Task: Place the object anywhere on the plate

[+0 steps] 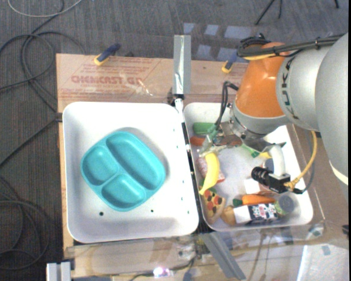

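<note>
Camera view: my arm [304, 81] reaches over the right bin [307, 212]; the teal plate [124, 170] lies in the left bin [76, 127]. Below my pincer [225, 134], whose grip I cannot tell, lies a banana [210, 170] among clutter.

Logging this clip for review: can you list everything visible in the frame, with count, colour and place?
Bins: two, white, side by side on the bench.
Plate: one, teal, three compartments, in the left bin.
Banana: one, yellow, left part of the right bin.
Carrot: one, orange, near the front of the right bin.
Bottle: one, white with dark label, lying at the right bin's front.
Pizza slice: one, toy, front-left of the right bin.
Clamps: two, blue and yellow, back edge of the bench.
Cables: several, black and white, on the floor at left.
Arm: one, grey with orange band, over the right bin.
Gripper: one, dark, low over the back of the right bin.
</note>
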Robot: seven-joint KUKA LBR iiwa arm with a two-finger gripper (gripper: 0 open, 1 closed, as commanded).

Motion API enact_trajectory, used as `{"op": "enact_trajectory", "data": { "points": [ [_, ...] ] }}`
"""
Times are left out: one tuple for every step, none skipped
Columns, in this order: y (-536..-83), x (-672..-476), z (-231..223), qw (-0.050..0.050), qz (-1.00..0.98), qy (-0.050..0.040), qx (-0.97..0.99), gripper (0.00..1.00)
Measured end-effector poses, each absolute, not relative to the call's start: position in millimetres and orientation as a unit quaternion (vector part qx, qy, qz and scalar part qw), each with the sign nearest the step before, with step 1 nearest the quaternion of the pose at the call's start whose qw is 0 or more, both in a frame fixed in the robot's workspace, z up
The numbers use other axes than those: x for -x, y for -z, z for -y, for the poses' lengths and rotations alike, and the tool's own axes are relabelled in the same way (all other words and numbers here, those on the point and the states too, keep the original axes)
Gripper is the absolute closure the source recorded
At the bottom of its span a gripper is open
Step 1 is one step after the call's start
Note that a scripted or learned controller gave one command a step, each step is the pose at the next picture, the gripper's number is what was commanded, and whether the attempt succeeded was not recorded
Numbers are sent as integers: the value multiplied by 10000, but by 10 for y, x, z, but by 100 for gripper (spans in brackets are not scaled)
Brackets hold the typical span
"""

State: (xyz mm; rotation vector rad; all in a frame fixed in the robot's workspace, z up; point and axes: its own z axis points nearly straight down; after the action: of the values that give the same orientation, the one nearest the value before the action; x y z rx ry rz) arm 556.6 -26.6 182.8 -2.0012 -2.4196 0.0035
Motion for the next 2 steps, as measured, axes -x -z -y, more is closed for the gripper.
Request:
{"op": "enact_trajectory", "data": {
  "points": [
    [-1823, -5576, -413, 17, 7572, -15, 6531, 100],
    [-1953, -6120, -1061, -8, 7489, -27, 6626, 100]
  ]
}}
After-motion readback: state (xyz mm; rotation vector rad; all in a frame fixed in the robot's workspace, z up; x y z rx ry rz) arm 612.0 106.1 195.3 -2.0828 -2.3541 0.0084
